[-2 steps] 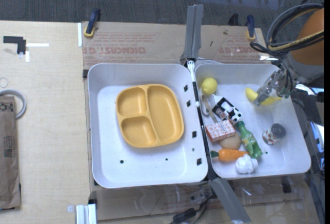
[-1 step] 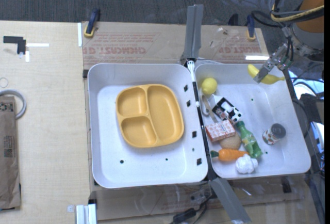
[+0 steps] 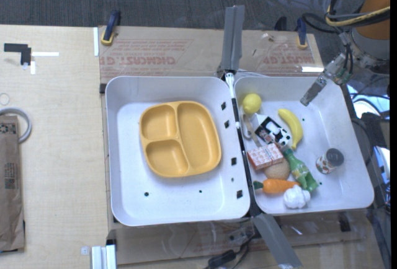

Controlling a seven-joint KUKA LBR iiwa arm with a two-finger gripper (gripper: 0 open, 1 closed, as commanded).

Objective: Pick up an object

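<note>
Task objects: all in the right bin (image 3: 347, 196), none lifted.
- Lemon (image 3: 251, 103) at the bin's 10 o'clock corner, near the divider wall.
- Banana (image 3: 291, 125) at the lemon's 4 o'clock, apart from it.
- Black-and-white item (image 3: 272, 130) just beside the banana, on its 9 o'clock side; identity unclear.
- Red-and-white box (image 3: 265, 154) at 6 o'clock from that item, with a tan round piece (image 3: 277, 170) touching its lower edge.
- Green bottle (image 3: 301, 170) lying tilted, running from the black-and-white item toward 5 o'clock.
- Carrot (image 3: 278, 186) and a white lumpy item (image 3: 296, 198) at the bin's 7 o'clock area, side by side.
- Small round can (image 3: 330, 160) alone at 3 o'clock from the bottle.

Arm (image 3: 372, 7) enters at the view's 2 o'clock. Its tool end sits over the right bin's 1 o'clock corner, well apart from the pile. Jaws: cannot tell whether wide or narrow; nothing seen in them.

Left bin (image 3: 124, 199) holds a yellow divided plate (image 3: 180, 137), roughly central.

Counter (image 3: 56, 137): brown paper bag (image 3: 9, 181) at the view's 9 o'clock edge; blue clamp (image 3: 111, 26) at 11 o'clock of the left bin.
</note>
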